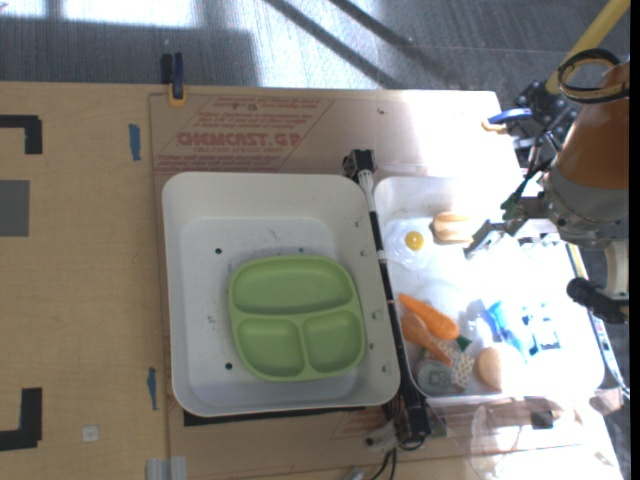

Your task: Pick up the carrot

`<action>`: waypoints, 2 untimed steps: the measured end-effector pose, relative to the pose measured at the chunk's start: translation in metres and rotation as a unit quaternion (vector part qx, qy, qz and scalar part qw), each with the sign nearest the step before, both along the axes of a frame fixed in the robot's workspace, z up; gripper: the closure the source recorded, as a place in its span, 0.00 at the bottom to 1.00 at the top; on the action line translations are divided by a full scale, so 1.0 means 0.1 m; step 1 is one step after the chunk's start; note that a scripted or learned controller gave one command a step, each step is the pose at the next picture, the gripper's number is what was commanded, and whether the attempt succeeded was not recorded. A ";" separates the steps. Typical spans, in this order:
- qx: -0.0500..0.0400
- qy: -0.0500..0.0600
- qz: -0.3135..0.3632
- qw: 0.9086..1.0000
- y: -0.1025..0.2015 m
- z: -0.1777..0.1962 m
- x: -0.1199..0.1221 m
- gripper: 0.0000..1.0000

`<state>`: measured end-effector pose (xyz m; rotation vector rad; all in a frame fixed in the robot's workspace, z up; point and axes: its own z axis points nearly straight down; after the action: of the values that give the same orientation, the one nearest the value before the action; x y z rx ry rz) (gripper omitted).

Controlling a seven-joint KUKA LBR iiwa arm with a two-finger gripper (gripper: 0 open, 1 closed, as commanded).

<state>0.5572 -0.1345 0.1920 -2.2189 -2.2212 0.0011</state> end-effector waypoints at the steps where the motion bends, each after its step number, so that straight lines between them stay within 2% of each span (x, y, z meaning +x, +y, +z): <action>1: -0.001 -0.003 0.052 0.999 0.17 -0.98 -0.62 0.00; 2: -0.004 -0.009 -0.005 1.000 0.31 -1.02 -0.67 0.00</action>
<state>0.4904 -0.1039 0.0896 -2.2442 -2.2231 -0.0096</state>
